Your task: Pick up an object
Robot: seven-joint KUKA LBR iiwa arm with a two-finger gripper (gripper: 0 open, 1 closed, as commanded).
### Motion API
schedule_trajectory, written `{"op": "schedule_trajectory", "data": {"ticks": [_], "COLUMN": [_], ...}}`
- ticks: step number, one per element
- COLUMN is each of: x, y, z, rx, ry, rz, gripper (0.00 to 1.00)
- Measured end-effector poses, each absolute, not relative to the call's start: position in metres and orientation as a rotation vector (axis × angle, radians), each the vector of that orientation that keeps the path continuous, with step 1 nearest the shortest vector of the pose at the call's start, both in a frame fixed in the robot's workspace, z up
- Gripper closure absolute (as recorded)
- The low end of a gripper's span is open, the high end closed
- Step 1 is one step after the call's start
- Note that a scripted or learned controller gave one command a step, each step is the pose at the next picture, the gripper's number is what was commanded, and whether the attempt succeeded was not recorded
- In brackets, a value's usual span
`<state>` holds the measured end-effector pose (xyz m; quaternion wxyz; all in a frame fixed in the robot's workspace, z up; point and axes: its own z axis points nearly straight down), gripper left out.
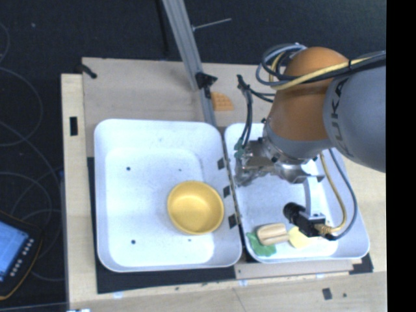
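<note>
Hanging low over the right-hand shallow white bin (270, 203), the gripper (250, 166) sits at that bin's 10 o'clock corner, close to the dividing rims; whether it is spread or closed cannot be told from this angle, and nothing is seen held in it. Nearest candidate: a tan rounded block (272, 233) lying on its side at the bin's 6 o'clock edge, at 5 o'clock from the gripper. A small green piece (260, 244) touches it at 7 o'clock, and a pale yellow piece (298, 239) lies just beside it at 3 o'clock. Judgement: the block looks light, stiff and smooth, liable to roll; it is best taken across its short width at mid-length, clear of both neighbours and the wall. A round yellow bowl (195, 207) rests upright at 5 o'clock in the left-hand shallow white bin (130, 174); it appears light and rigid, graspable only by pinching its rim.
</note>
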<state>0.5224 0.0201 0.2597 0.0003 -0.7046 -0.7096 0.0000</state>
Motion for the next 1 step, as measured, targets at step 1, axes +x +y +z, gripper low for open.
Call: {"op": "schedule_trajectory", "data": {"ticks": [1], "x": [0.5215], "y": [0.0689], "z": [0.2586], "rx": [-2.213], "ry": [-2.230], "rz": [-0.003], "gripper": [1.00]}}
